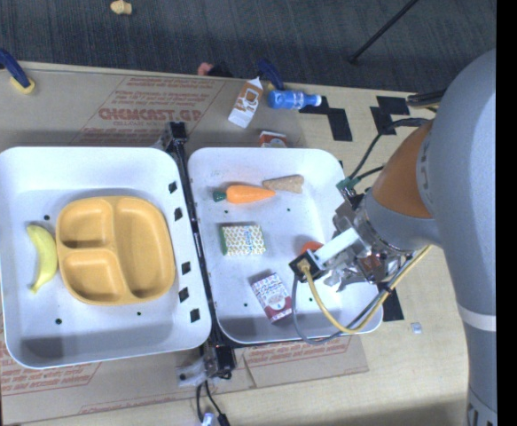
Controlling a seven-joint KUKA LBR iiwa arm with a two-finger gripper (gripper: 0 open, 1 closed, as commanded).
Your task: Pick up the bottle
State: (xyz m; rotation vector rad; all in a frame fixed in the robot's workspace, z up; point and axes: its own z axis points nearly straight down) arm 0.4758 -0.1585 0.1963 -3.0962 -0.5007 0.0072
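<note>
Camera view takes in the bench from above, and the right bin serves as the landmark for everything else. Largest is the grey arm, which reaches over that bin's right wall. Beside the right bin, on its left and touching along the shared wall, sits the left bin, which bears a yellow divided plate and a banana at the plate's far side from the landmark.

The gripper hangs low over the right bin's lower right part among loose cables; whether it is spread or closed, or has anything in it, cannot be told from this slant.

Inside the right bin lie a carrot near the upper wall, a tan bread piece just beside it, a green patterned sponge at the middle and a small red packet near the lower wall.

The bottle, blue with a pale cap end, lies on its side on the bench outside the right bin, beyond its upper wall and well apart from the gripper. It is probably light, stiff plastic, smooth and apt to roll; a hold across the middle of the body, square to its length, looks safest.
</note>
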